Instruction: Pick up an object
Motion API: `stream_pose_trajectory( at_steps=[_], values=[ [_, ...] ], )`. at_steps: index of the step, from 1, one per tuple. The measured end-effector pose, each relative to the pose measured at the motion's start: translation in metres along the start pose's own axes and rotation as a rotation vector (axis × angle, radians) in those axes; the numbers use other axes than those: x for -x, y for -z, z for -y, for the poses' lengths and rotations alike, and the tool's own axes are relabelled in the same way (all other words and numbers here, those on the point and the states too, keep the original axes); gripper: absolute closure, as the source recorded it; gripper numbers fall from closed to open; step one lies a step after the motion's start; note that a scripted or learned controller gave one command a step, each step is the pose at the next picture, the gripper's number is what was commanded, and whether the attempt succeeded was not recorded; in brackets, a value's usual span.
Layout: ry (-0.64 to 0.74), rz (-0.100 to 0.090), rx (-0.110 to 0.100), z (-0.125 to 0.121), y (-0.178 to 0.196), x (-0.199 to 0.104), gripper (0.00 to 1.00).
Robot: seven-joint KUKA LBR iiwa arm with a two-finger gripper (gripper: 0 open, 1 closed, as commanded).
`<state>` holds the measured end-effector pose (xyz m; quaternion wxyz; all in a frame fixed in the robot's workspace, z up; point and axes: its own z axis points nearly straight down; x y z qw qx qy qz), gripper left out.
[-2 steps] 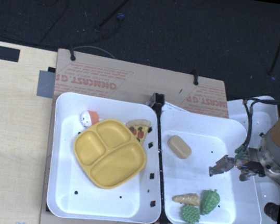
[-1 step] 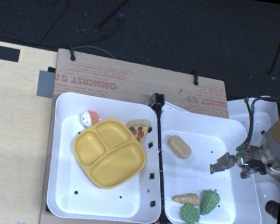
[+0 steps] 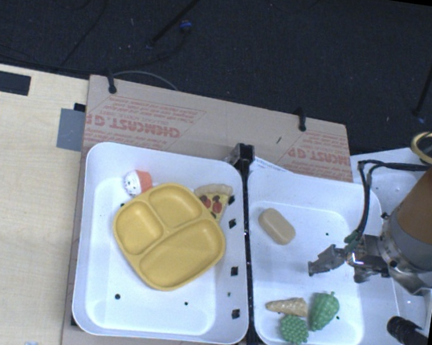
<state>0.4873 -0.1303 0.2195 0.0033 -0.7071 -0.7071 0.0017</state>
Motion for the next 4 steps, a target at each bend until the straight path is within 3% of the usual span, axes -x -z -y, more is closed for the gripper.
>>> stream_pose_trajectory(
  at_steps=[2, 3, 4],
  values=[
    [0.000, -0.001, -0.002, 0.007, -0.105, -0.002, 0.00],
    [-0.004, 0.000, 0.000, 0.006, -0.092, -0.001, 1.00],
    [0.002, 0.003, 0.010, -0.001, -0.032, -0.003, 1.00]
  ],
)
